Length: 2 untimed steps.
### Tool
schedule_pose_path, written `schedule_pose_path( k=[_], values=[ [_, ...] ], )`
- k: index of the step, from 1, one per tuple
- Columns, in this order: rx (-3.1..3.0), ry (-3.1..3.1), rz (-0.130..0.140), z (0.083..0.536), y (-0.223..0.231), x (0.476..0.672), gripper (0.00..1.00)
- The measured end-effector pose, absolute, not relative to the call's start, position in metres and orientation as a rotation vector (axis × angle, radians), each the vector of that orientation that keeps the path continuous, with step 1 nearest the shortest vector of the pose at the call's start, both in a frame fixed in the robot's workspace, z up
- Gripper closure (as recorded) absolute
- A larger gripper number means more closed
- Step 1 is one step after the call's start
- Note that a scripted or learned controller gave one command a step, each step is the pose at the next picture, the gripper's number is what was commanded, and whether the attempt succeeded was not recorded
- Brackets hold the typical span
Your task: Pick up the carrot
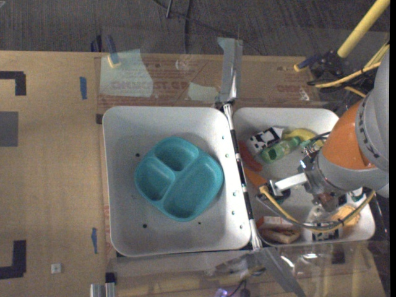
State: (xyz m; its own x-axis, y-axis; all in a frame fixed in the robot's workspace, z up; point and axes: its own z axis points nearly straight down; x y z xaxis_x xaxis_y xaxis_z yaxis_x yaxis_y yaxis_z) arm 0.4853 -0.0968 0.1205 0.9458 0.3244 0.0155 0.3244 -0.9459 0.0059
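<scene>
From the camera above, the bench (49,184) carries two shallow white bins side by side. The left bin (124,228) holds a teal divided plate (179,177) with three compartments, lying near the bin's middle and turned at an angle to its walls.

The right bin (247,119) is crowded. The carrot (252,166) lies against this bin's left wall, close to the divider between the bins. It shows as an orange-red tapered shape running down along the wall; its lower end passes under a grey bracket and a yellow cable, so its full length cannot be made out. Just above and to its right sit a small black-and-white item (265,137) and a green bottle-like item (281,148), with something yellow (301,132) beyond them near the bin's far wall. A tan, bread-like item (279,232) lies in the lower left corner of this bin.

The arm (359,147), grey with its orange band, reaches in from the right over the right bin. The pincer (323,208) hangs near the bin's lower right part, apart from the carrot, and whether it is spread or closed I cannot tell.
</scene>
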Motion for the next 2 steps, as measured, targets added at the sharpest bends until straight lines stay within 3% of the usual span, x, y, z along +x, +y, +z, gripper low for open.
schedule_pose_path(
  k=[2],
  values=[
    [3.118, 0.323, 0.051, 0.095, -0.091, 0.491, 0.0]
  ],
)
